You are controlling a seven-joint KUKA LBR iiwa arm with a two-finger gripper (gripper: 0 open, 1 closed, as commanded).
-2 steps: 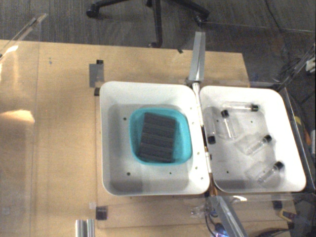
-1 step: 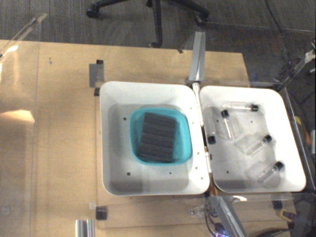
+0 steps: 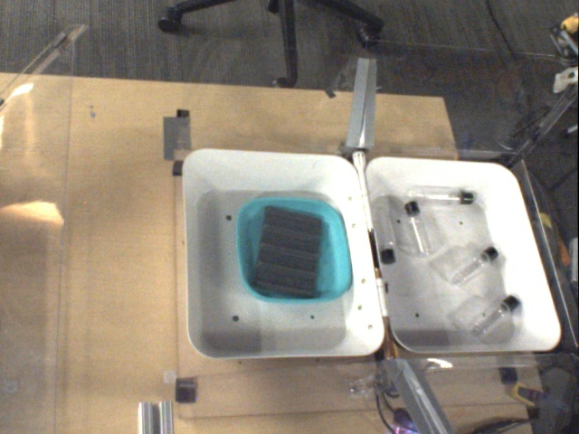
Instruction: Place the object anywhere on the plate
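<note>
- The floor [image 3: 109, 12] at the top is dark grey carpet.
- A black chair base [image 3: 280, 7] with spread legs stands on it, near the top middle.
- The bench [image 3: 90, 269] is of light wood and takes most of the view; a pale glare [image 3: 32, 212] lies on its left side.
- A grey metal post [image 3: 361, 107] lies on the bench at the top middle.
- Some cables [image 3: 552, 107] hang at the right edge, over the dark floor.
- Small dark brackets [image 3: 178, 134] sit on the bench.
</note>
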